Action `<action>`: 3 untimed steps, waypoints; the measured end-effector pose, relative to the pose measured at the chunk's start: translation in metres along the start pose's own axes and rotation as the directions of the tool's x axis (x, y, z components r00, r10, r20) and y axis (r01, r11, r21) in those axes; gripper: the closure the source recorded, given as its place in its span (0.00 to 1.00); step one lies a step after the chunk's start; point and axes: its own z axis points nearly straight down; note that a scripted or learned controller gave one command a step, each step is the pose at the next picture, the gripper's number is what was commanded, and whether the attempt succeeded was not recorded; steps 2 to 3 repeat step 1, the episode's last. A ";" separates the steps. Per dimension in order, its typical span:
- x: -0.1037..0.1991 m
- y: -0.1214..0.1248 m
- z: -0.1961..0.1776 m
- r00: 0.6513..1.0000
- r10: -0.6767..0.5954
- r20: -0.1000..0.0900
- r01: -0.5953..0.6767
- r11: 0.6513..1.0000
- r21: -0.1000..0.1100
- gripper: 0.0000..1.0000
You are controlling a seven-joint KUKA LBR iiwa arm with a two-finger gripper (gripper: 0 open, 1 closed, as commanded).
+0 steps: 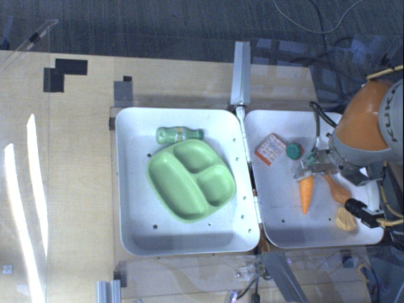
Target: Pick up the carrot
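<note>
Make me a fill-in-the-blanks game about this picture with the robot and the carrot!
1. The carrot lies in the ____ bin.
2. The divided plate is the colour ____.
3. The small bottle lies in the ____ bin, beside the plate.
4. The gripper is just above the carrot's ____ end.

Missing words: right; green; left; thick

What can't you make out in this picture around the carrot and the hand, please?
- Hand: too small and blurred in the camera view to read its grip on the carrot.
- Second orange piece: upper end hidden under the arm.
- Small card: print too small to read.
</note>
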 end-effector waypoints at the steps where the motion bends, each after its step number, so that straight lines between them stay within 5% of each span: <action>1: 0.040 0.020 -0.103 0.995 -0.101 -0.001 0.101 0.995 0.011 1.00; 3: 0.040 0.020 -0.103 0.995 -0.101 -0.001 0.101 0.995 0.011 1.00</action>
